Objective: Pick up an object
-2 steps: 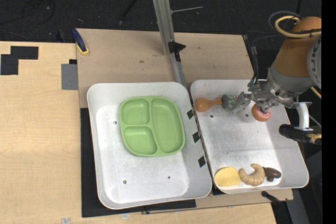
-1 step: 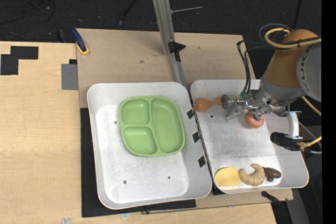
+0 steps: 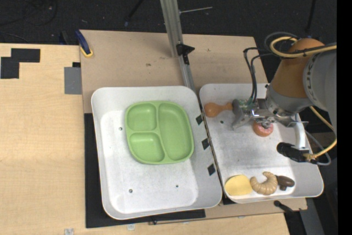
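Looking down at a slant, we see the gripper [image 3: 246,113] low inside the right bin [image 3: 236,170], near its far edge. We cannot tell its state. An orange pear-shaped toy [image 3: 215,109] lies just to the left of it, long axis running left to right. A small red-and-white object [image 3: 263,129] sits just to the gripper's right, partly under the wrist. Along the bin's near edge lie a yellow round piece [image 3: 238,185], a tan curled piece [image 3: 265,183] and a dark brown piece [image 3: 285,181], well apart from the gripper. We judge the pear toy the nearest candidate. The left bin [image 3: 154,195] holds a green divided plate [image 3: 160,132].
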Robot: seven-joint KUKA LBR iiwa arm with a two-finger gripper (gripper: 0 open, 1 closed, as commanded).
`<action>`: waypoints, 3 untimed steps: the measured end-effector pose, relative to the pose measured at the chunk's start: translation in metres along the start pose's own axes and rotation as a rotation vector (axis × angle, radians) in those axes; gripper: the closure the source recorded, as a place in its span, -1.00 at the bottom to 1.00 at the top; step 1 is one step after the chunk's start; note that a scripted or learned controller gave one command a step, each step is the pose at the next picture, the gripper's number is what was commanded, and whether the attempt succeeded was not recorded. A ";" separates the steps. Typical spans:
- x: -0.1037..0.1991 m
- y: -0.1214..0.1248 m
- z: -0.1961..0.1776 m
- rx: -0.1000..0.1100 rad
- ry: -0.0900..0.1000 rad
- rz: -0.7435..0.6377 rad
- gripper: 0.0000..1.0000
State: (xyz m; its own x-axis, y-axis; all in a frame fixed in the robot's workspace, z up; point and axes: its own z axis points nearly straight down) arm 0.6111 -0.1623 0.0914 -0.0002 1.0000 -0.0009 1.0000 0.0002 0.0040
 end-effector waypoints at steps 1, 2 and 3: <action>-0.004 0.002 -0.014 -0.011 -0.010 0.002 1.00; -0.005 0.001 -0.077 0.001 0.000 0.001 1.00; -0.002 -0.003 -0.121 0.002 0.000 -0.001 1.00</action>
State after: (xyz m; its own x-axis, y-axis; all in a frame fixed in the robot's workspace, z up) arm 0.6075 -0.1644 0.2127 -0.0011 1.0000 -0.0006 1.0000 0.0011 0.0020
